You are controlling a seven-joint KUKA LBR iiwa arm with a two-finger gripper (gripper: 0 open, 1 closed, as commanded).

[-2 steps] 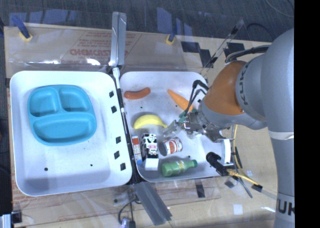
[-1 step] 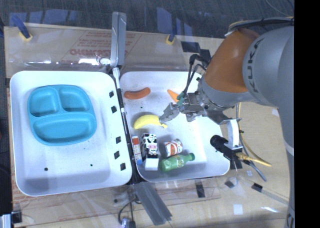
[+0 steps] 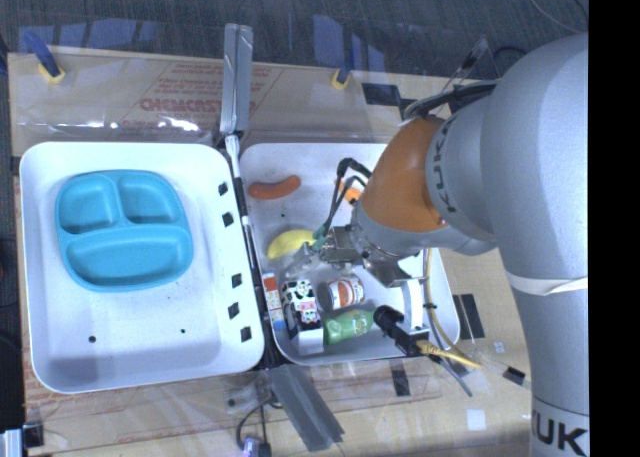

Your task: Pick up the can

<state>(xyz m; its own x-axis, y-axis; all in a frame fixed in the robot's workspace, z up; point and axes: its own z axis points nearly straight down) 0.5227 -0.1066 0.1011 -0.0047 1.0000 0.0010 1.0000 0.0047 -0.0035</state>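
Dark carpet lies behind the wooden worktop (image 3: 120,415), which carries both white bins, and I am working in the bin on the view's right (image 3: 300,153).

My hand (image 3: 335,245) hangs low over the middle of that bin, under the orange band of the arm (image 3: 500,175). From this slant the wrist hides too much, so I cannot tell whether the hand is released or clenched. I see nothing held in it.

The can (image 3: 346,294) is just beside the hand, toward the near edge of the view and a touch to the right. It has a red and white label and looks to be lying on its side, with a silvery end turned to the view's left. I judge its long axis to run roughly left to right across the bin. The coming move turns on that. I would bring the hand a short way toward the near rim and close across the can's round body, not along its length.

Clutter crowds it. A green bottle (image 3: 350,327) lies just below the can, close enough that they may touch. A cow-patterned box (image 3: 299,301) sits just to its left. Either could be caught or nudged on the way down, I think.

A yellow fruit (image 3: 290,242) lies to the left of the hand, and a sausage (image 3: 274,187) rests near the far rim.

The other bin (image 3: 120,355) holds a blue divided plate (image 3: 122,227), well apart from all this.
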